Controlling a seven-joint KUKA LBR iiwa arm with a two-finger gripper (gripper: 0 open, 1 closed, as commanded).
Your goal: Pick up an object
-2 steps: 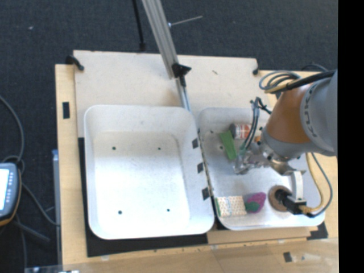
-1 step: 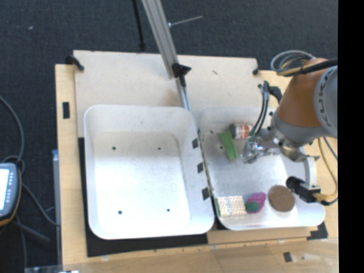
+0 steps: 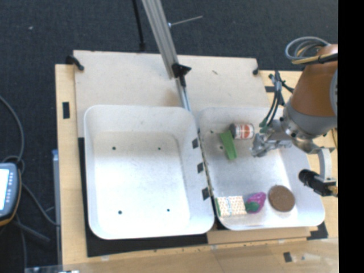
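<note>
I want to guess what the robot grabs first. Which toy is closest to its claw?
The small red-and-white can, lying beside the gripper. The green block sits farther left; the brown disc and purple toy lie near the front edge.

The hand (image 3: pixel 260 145) is small and blurred against the right bin (image 3: pixel 296 220), so its fingers cannot be made out. The arm (image 3: pixel 313 95) is cut off at the right. The small can's (image 3: pixel 244 131) label is too blurred to read. The patterned packet's (image 3: pixel 231 206) print is unclear. At the left edge a screen device (image 3: pixel 7 189) is cropped.
</note>
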